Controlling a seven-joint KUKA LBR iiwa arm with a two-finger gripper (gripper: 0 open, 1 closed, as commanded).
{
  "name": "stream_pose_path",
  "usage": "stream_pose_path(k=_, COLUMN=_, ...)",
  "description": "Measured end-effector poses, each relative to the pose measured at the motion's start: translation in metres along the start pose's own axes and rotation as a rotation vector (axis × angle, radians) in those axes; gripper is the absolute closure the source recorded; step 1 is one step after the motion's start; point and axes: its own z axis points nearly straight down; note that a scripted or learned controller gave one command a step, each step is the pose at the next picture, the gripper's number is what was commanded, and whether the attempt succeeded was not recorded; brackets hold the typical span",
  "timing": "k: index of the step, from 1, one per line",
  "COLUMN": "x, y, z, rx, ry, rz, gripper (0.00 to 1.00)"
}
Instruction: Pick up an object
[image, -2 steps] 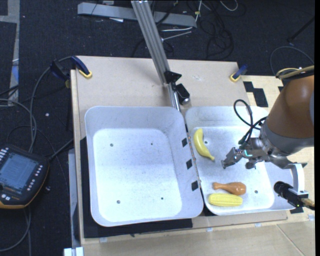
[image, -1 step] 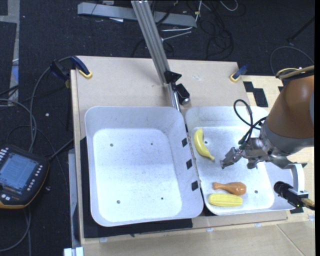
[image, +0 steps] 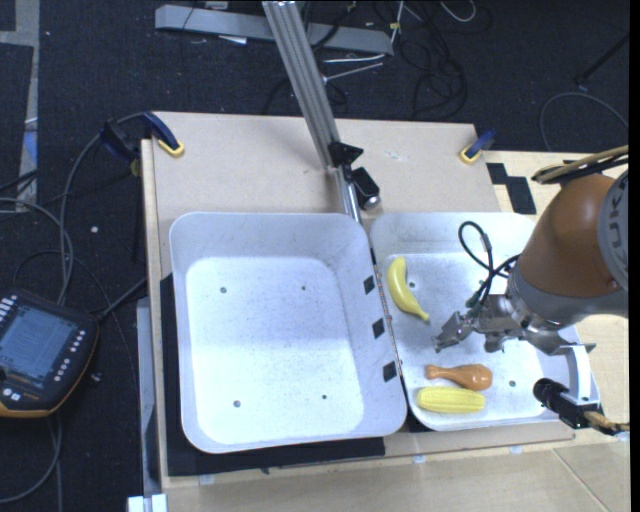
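Note:
Three toy foods lie in the right bin (image: 440, 235). A yellow banana (image: 402, 288) rests near the bin's left wall. An orange-brown chicken drumstick (image: 461, 376) lies toward the front, and a yellow corn cob (image: 451, 401) sits just in front of it. My gripper (image: 453, 331) hangs over the bin's middle, pointing left, between the banana and the drumstick. I see nothing between its fingers. The grey wrist and orange band (image: 570, 245) rise behind it on the right.
The left bin (image: 200, 235) stands beside the right one, sharing a raised divider (image: 380, 310). A slanted metal pole (image: 315, 95) crosses the back of the bench. A black cable (image: 478, 250) loops above the gripper. A pendant (image: 35, 350) lies off the bench at left.

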Motion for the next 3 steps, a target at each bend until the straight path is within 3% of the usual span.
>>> stream_pose_path(k=1, x=0.0, y=-0.001, z=0.052, rx=-0.001, ry=0.0, rz=-0.001, gripper=0.0)
stream_pose_path(k=2, x=0.0, y=0.0, z=0.04, rx=-0.005, ry=0.0, rz=-0.001, gripper=1.0)
stream_pose_path(k=3, x=0.003, y=0.005, z=-0.021, rx=-0.009, ry=-0.001, rz=-0.002, gripper=1.0)
